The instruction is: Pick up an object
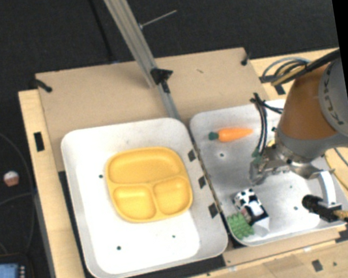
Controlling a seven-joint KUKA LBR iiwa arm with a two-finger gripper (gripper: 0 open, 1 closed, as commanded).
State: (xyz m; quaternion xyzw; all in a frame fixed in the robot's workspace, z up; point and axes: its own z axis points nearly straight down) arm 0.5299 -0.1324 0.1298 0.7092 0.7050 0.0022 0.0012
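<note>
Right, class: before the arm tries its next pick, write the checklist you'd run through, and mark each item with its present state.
1. Targets in the right bin: carrot, black-and-white toy, green block: ok.
2. Carrot lies apart from the others: ok.
3. Toy and block crowd the bin's near corner, touching: not ok for a clean grasp.
4. Hand above the right bin's floor: ok.
5. Hand open or shut: cannot tell.
6. Yellow tray in the left bin, out of the way: ok.
</note>
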